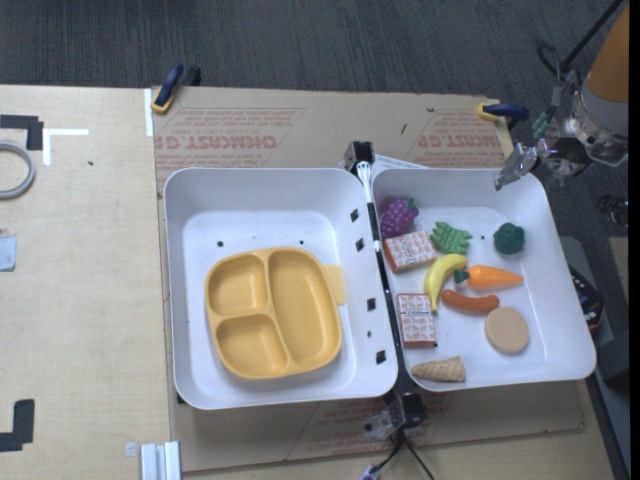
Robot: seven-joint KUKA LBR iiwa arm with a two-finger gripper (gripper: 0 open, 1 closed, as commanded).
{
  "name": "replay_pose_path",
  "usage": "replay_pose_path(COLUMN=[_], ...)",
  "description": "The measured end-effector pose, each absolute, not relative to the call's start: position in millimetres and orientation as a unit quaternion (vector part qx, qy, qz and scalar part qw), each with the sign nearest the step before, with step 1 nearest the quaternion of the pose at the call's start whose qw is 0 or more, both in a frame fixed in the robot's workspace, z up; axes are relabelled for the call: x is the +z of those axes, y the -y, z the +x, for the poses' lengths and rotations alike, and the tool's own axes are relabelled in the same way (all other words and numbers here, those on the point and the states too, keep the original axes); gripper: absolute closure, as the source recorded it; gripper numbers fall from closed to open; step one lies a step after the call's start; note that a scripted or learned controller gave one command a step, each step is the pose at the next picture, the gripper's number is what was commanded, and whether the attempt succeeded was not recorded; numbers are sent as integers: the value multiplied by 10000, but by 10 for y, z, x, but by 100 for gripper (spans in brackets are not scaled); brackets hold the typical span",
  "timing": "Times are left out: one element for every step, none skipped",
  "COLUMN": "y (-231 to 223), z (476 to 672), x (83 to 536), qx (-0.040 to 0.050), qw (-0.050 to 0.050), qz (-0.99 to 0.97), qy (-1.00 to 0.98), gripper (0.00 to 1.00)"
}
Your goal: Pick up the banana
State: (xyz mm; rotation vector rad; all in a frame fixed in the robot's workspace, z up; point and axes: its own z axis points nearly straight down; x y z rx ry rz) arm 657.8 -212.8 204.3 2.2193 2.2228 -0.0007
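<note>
Here the banana (442,276) lies near the middle of the right bin (560,268), curved, just beside the carrot (494,278) and the sausage (470,302). A green leafy piece (450,236) and a small box (408,251) sit just above it, purple grapes (398,213) farther up. The gripper (515,168) hovers over the bin's far right corner, well apart from the banana; its state I cannot tell. The left bin (190,268) carries a yellow divided plate (272,312).

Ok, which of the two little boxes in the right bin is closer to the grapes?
The upper box, lying tilted right below the grapes and touching the banana. The other box sits farther down, near the cone.
</note>
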Motion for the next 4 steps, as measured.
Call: replay_pose_path(y=[1410,1042,1033,1039], z=[6156,5810,5613,5621], x=[1571,1011,925,1025], qx=[-6,1,0,5], qw=[-4,0,1,10], qz=[7261,7192,6094,6102], qy=[-6876,-6948,-7928,-7922], gripper=[0,0,0,100])
